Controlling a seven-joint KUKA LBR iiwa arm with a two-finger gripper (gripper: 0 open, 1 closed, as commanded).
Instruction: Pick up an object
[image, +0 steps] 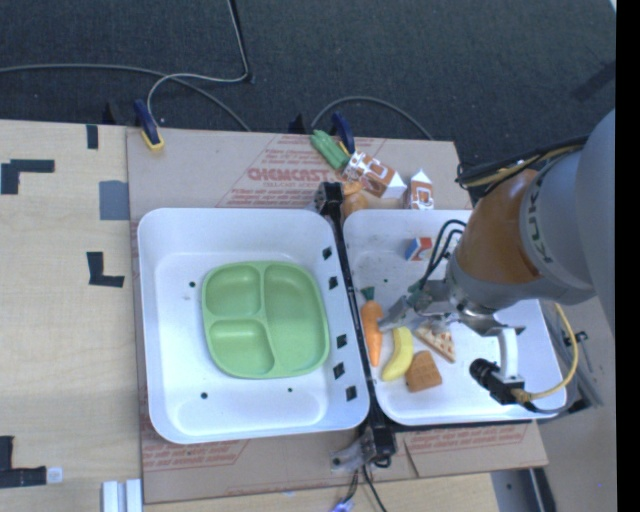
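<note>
Arm low over the right bin, its hand among the toy food.

Nearest the bottom edge, the counter (60, 400) shows pale wood, with a cardboard sheet (270, 180) under two white bins. In the right bin (450, 408), a brown lump of toy food (424, 373) lies beside a banana (398, 356), with a carrot (372, 333) just left of it along the bin wall. A pizza-like wedge (437, 340) lies right beside the hand (415, 310), which hangs low over these pieces; how far its fingers are spread cannot be told, and nothing is seen gripped between them. The left bin (160, 300) holds a green divided plate (266, 319). Farther back in the right bin lies a small red and blue piece (418, 247). Beyond the bins, small cartons (372, 176) and a green item (328, 150) rest on the cardboard.
</note>
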